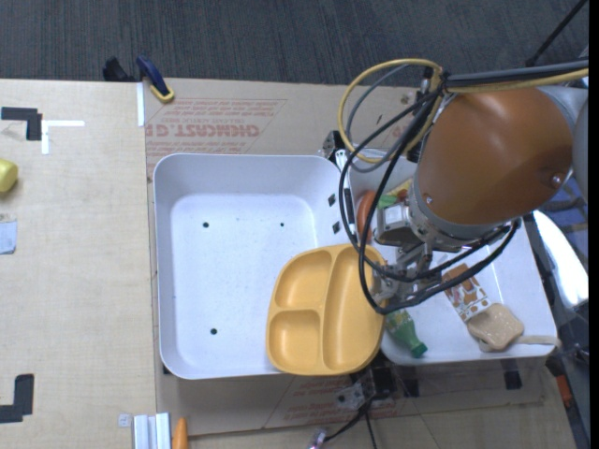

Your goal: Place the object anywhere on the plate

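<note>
A yellow divided plate (323,311) lies in the lower right corner of the left bin (187,279), its right rim leaning against the wall between the two bins. My gripper (391,283) hangs under the orange wrist band, low over the left part of the right bin (449,349), just right of the plate's rim. A small green bottle (405,333) lies directly below the gripper near the bin's front wall. The wrist and cables hide what is under the gripper.
In the right bin a printed snack packet (468,297) and a tan bread-like piece (496,327) lie to the right. A red-orange item (365,211) peeks out behind the wrist. A yellow object (6,176) sits on the bench at far left.
</note>
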Motion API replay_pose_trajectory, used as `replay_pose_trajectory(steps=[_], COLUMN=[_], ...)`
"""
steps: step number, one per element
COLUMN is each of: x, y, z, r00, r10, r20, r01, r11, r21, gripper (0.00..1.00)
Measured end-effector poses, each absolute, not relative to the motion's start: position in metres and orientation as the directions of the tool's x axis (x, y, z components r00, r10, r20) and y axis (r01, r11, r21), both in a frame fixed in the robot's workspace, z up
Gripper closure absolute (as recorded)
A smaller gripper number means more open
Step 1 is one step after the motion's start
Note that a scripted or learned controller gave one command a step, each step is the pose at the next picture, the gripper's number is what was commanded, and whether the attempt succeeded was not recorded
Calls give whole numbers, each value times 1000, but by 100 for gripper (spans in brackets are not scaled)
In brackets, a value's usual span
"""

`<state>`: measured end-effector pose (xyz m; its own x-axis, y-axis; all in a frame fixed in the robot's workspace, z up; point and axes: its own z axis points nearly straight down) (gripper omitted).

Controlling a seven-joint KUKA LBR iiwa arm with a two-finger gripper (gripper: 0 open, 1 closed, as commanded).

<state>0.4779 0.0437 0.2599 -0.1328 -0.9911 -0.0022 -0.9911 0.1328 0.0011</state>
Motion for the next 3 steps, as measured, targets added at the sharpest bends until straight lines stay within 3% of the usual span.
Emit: replay_pose_trajectory(steps=[1,2,3], x=[478,480,479], y=[44,45,127], z=[261,269,278], r00=[-132,-134,-118], r10=[-991,-991,-993], r20=[-3,-6,-5], r01=[-991,-991,-993], r11=[132,134,118], r21=[0,-2,-2], gripper=[0,100,100])
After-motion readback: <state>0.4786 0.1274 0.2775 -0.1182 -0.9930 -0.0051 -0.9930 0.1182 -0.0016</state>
